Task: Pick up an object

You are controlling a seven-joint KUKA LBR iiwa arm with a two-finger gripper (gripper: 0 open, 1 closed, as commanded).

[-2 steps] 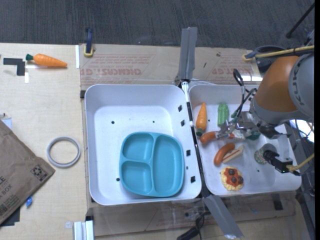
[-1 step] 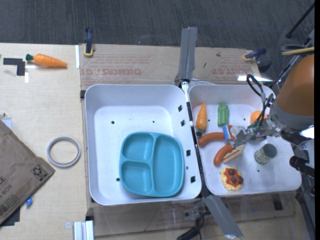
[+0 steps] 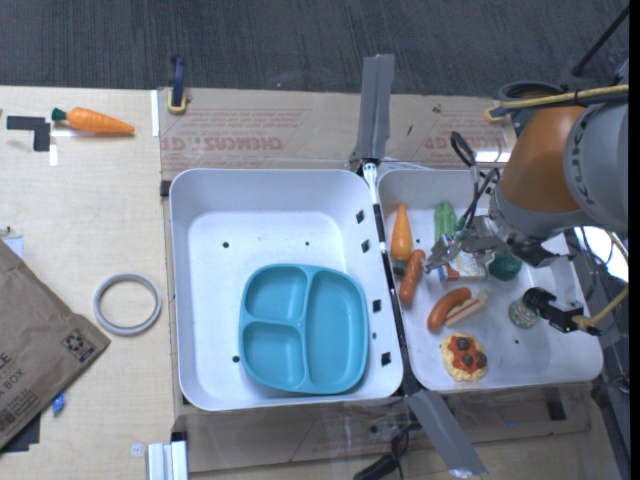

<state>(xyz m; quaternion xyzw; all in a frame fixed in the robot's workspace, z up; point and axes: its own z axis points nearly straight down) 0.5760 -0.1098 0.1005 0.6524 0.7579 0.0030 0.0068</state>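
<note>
A grey robot arm with an orange band reaches in from the right, over the right bin (image 3: 560,368) of two white bins side by side on a desk (image 3: 80,218). Its gripper (image 3: 447,256) is low among a cluster of toy food near the middle of that bin; how it is set, and whether it has hold of anything, cannot be told. By my reading nothing is lifted yet, so the pick is unfinished.

Toys lie close around the gripper: an orange carrot (image 3: 400,232) and a red sausage (image 3: 410,278) along the bin's left wall, a green vegetable (image 3: 444,219) toward the far wall, a hot dog (image 3: 455,308) just nearer, and a small pizza (image 3: 465,356) by the near wall. Room here is tight, with the left wall close.

The left bin (image 3: 200,218) holds a blue divided plate (image 3: 305,328) with bare floor behind it. On the desk's left side are a tape ring (image 3: 127,302) and another carrot (image 3: 95,121) at the far edge
</note>
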